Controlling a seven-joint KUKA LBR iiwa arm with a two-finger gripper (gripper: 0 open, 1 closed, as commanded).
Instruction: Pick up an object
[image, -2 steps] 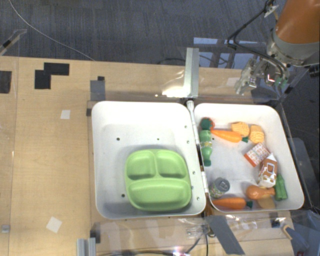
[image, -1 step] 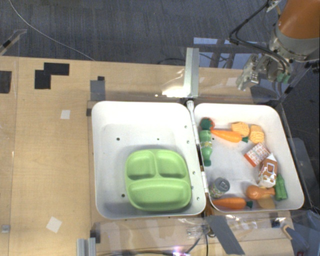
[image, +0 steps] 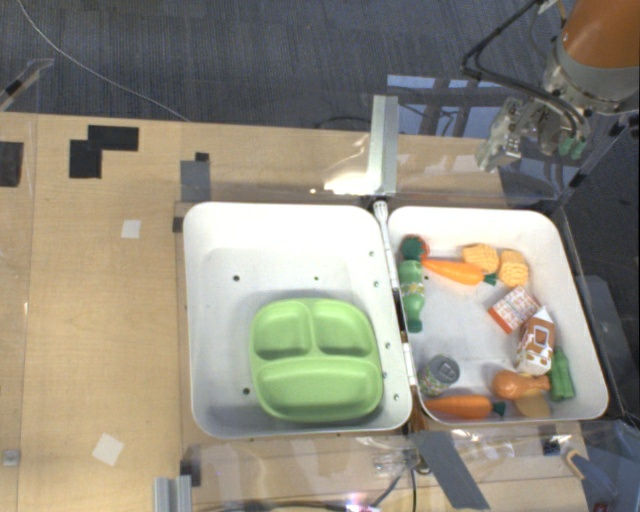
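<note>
The right bin (image: 560, 250) holds several toy foods: a carrot (image: 455, 270), a green vegetable (image: 410, 280) against the left wall, a yellow corn piece (image: 481, 257), a red-and-white carton (image: 512, 309) and a small tin can (image: 438, 373). An orange sausage-like piece (image: 460, 406) lies by the bin's near wall. My gripper (image: 522, 135) hangs high at the top right, beyond the far wall of the right bin and above the bench. Nothing shows in its grasp.
The left bin (image: 220, 250) carries a green divided plate (image: 315, 358) at its near side. A metal post (image: 384, 150) stands behind the seam between the bins. A white carton (image: 537, 342) and a green piece (image: 561, 378) crowd the right bin's right wall.
</note>
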